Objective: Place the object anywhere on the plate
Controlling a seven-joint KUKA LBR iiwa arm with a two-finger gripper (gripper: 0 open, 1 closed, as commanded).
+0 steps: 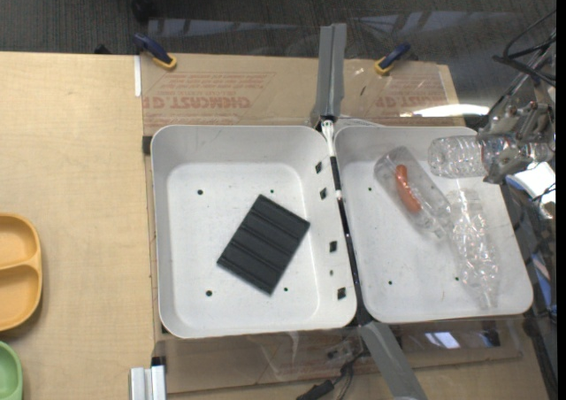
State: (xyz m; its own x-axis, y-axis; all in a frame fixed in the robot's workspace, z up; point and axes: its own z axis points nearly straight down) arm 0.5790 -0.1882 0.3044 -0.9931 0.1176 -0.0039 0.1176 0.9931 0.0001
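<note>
**Q:** Where is the gripper [506,152] sitting, and what is its state?

**A:** It is hanging at the 3 o'clock edge of the right bin [371,301], just beside the base of a clear bottle [455,157]. The bottle is lying on its side at 2 o'clock in that bin. Glare and cabling are masking the tool, so I cannot tell whether it is spread, pressed together or pinching the bottle.

**Q:** Which item is the task's object?

**A:** Judging by the tool's position, the bottle is the likely candidate. A clear tube [409,190] with something orange inside is lying toward 11 o'clock. Crumpled film [473,248] is trailing toward 5 o'clock.

**Q:** Where is the plate?

**A:** The plate [263,243], black and ribbed, is lying flat and skewed near the centre of the left bin [159,212]. It is sitting well apart from the bottle, across the divider.

**Q:** Why is this layout mattering?

**A:** The object is not yet resting on the plate. The bottle is round and slick, so it is probably inclined to roll.
</note>
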